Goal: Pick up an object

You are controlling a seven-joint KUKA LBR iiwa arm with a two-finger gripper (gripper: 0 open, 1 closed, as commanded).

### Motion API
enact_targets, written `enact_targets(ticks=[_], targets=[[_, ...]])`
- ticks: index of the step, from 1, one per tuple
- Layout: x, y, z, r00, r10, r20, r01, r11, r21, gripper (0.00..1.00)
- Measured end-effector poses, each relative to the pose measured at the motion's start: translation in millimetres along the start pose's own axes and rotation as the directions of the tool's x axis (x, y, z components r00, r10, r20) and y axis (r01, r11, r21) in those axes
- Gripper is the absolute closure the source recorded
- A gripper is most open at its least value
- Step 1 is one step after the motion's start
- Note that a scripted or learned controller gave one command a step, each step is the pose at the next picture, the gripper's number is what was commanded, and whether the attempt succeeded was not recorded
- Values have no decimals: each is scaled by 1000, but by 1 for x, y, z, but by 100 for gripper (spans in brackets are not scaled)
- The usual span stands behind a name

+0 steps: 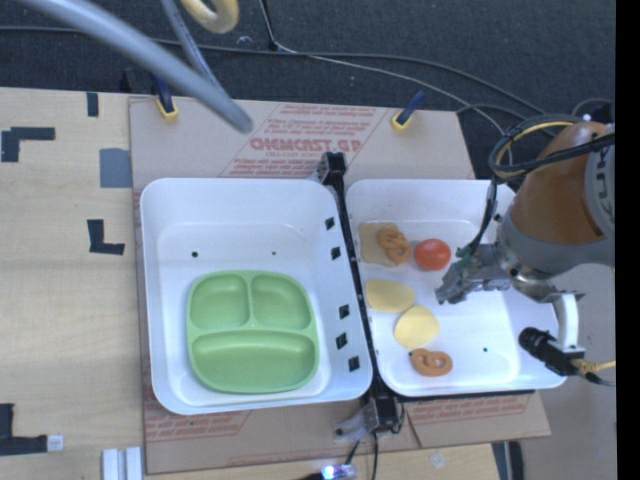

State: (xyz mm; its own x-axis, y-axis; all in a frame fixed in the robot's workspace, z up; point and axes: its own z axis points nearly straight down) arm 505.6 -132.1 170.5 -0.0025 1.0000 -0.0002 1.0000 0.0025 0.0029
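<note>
The right bin (500, 363) holds several toy foods. A red tomato (432, 254) lies near its middle, with a tan bread piece topped by a pretzel (385, 244) to its left. Below these lie a pale yellow oval (388, 294), a yellow round piece (416, 326) and a small brown pretzel (432, 362). My gripper (455, 286) hangs low over the bin floor, just below and right of the tomato. Nothing shows between its dark fingers.
The left bin (160, 218) holds a green divided plate (252, 330). A black divider (345, 268) runs between the bins. The arm's orange band (555, 198) looms over the right bin's right side. Cables cross the dark floor behind the bench.
</note>
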Motion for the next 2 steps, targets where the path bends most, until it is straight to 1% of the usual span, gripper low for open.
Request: enact_targets(ticks=[1, 2], targets=[[3, 7, -44, 1000, 0, 1, 0, 1000, 0, 100], [2, 0, -90, 1000, 1, 1, -1, 1000, 0, 100]])
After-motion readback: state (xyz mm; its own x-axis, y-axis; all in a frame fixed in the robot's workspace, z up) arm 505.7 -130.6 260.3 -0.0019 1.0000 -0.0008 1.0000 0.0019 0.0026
